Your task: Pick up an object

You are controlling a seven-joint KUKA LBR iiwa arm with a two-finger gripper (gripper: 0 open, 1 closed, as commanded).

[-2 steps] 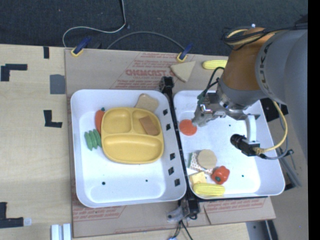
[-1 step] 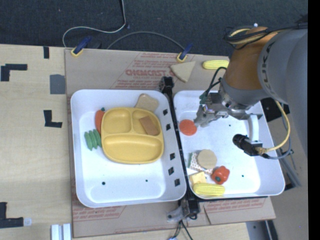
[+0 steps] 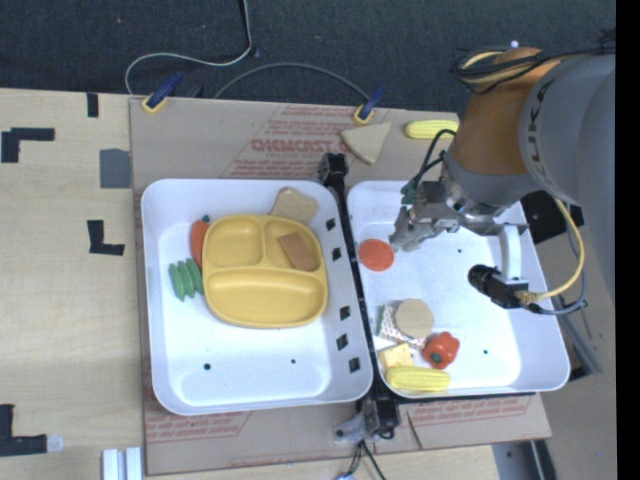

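From above and at a slant, the bench carries two shallow white bins side by side on a cardboard sheet (image 3: 300,148), split by a black divider strip (image 3: 345,268) that runs down the centre of the frame.

The left bin (image 3: 170,368) holds a yellow divided tray (image 3: 262,283) in its upper half. A brown slab (image 3: 297,250) lies in the tray's upper right compartment. A slice of toast (image 3: 293,204) rests against the tray's upper right edge, an orange-red carrot-like piece (image 3: 198,240) stands just beside its left edge, and a green pea pod (image 3: 185,279) lies below that, touching the tray's left side.

The right bin (image 3: 545,353) sits in the right half of the frame. An orange disc (image 3: 377,256) lies near its left wall, in the upper part. Lower down, a cluster gathers at the bin's lower left: a round tan cookie-like piece (image 3: 412,318), a pale yellow cheese wedge (image 3: 397,355) under it, a red tomato-like piece (image 3: 441,349) to the right, and a yellow corn cob (image 3: 418,379) along the bottom wall.

The arm enters from the upper right, and the gripper (image 3: 408,236) hangs over the upper left part of the right bin, just right of the orange disc; whether it is wide or narrow cannot be told at this angle.

Outside the bins, on the cardboard at the top, lie a tan wedge (image 3: 365,143) and a yellow banana-like piece (image 3: 430,127)
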